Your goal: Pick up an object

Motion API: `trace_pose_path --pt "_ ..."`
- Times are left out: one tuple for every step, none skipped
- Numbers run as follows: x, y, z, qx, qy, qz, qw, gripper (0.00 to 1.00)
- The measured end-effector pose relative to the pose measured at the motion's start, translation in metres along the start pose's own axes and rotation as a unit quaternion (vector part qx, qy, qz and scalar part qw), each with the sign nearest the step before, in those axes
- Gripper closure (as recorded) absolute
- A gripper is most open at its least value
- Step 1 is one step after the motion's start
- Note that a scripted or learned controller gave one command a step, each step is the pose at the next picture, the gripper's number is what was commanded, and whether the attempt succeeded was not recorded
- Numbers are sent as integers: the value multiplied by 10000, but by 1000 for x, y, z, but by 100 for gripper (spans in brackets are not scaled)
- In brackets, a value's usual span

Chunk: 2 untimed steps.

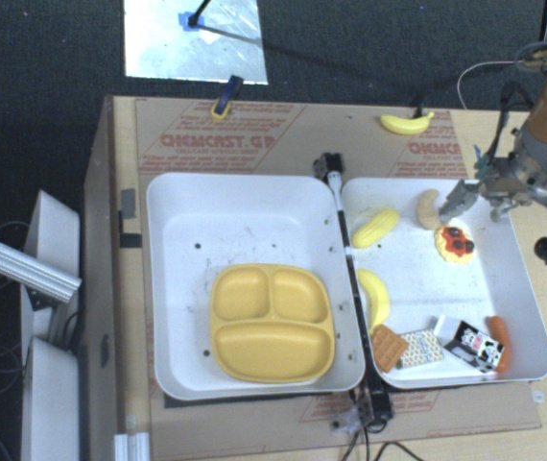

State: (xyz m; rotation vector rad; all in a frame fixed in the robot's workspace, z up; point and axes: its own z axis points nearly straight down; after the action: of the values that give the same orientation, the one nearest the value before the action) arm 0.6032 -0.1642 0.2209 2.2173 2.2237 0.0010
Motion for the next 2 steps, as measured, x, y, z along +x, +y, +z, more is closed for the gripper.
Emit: trace_pose_path --pt "75 -5 78 8 7 -4 10000 0" --pt "76 -32 132 7 3 9 10000 0"
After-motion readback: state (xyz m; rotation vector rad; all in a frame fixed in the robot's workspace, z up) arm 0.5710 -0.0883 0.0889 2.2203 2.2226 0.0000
